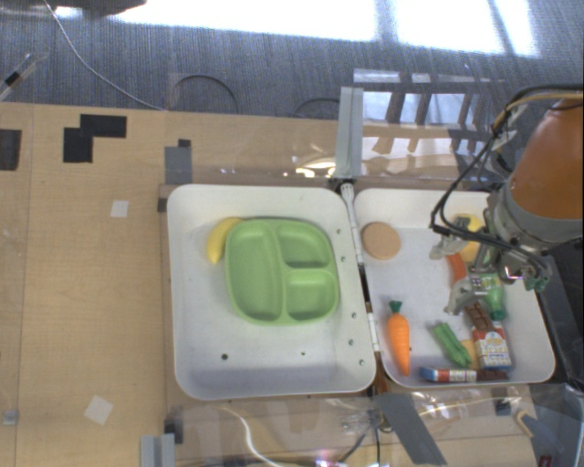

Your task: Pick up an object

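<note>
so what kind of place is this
Likely a robot lab test bench: a grey arm reaches over two white bins holding toy food such as a carrot, with a green divided plate.

A pale wooden bench top (pixel 82 301) carries black square markings (pixel 91 135) at upper left — beyond it, ribbed blue-grey flooring (pixel 228 64) catches bright light (pixel 265 14) along the top.

Robot lab, wooden bench (pixel 82 301) with black markers (pixel 91 135), loose cables (pixel 100 77), toy food bins (pixel 274 383)
</note>
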Robot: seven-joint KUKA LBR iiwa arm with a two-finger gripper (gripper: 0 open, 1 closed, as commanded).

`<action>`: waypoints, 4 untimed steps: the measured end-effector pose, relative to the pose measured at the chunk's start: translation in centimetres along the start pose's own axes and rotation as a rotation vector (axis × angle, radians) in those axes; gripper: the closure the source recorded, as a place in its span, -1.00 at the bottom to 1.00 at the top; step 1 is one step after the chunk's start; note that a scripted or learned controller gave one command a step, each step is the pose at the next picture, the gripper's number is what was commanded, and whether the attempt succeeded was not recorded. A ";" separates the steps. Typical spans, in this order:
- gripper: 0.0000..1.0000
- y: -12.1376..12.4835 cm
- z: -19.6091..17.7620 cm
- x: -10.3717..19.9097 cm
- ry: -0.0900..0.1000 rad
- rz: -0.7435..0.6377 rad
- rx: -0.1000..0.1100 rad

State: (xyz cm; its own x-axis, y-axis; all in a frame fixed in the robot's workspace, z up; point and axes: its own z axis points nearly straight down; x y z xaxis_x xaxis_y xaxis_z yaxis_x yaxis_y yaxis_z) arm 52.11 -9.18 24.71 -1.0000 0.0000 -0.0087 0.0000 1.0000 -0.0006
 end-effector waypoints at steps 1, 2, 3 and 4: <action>-1.00 0.3 13.9 -2.3 0.013 0.113 -0.002; -1.00 -4.7 13.0 -5.9 -0.002 -0.021 0.001; -1.00 -3.7 16.0 -12.4 -0.005 0.103 0.000; -1.00 -11.1 15.1 -11.4 -0.005 -0.271 0.004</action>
State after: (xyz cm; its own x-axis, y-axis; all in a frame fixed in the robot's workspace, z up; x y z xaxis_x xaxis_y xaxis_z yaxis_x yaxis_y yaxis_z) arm 63.65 -20.33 9.66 -0.9633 -0.2681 -0.0122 -0.2680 0.9634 -0.0071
